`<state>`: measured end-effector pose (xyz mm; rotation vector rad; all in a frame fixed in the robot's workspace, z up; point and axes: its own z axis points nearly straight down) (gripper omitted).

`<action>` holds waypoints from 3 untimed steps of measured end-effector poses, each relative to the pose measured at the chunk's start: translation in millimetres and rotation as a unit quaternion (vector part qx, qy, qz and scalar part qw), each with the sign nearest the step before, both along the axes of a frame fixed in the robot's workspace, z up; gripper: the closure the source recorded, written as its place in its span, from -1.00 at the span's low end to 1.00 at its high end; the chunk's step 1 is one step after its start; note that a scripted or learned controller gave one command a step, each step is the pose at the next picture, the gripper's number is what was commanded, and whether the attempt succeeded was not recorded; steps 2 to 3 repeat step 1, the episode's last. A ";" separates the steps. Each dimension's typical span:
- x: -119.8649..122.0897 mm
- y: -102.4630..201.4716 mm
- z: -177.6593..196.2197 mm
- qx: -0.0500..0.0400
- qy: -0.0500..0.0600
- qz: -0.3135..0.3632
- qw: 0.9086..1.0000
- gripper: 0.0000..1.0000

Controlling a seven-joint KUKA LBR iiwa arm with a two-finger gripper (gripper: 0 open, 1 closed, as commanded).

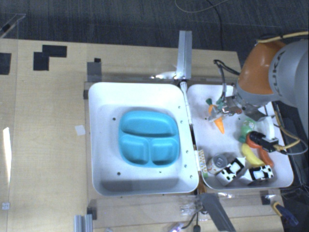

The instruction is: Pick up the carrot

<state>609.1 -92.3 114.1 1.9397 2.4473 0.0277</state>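
The carrot [219,124] lies in the right bin [198,105], near its upper left. Its orange tip points toward the front and its green top [209,101] toward the back left. My gripper [224,108] reaches in from the right and is down over the carrot's middle, hiding that part. Orange shows on both sides of the gripper. The grey arm with its orange band [256,71] rises behind it at the right.
The left bin [104,110] holds a blue divided tray [147,137]. In the right bin, a green item [247,126], a red-orange piece [256,141], a yellow banana [250,153], a grey can [222,160] and two black-and-white toys [234,168] crowd the front right.
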 end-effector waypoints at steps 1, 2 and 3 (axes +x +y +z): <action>29.4 14.7 72.5 0.000 0.010 -0.084 0.996 1.00; 29.4 14.7 72.5 0.000 0.010 -0.084 0.996 1.00; 29.4 14.7 72.5 0.000 0.010 -0.084 0.996 1.00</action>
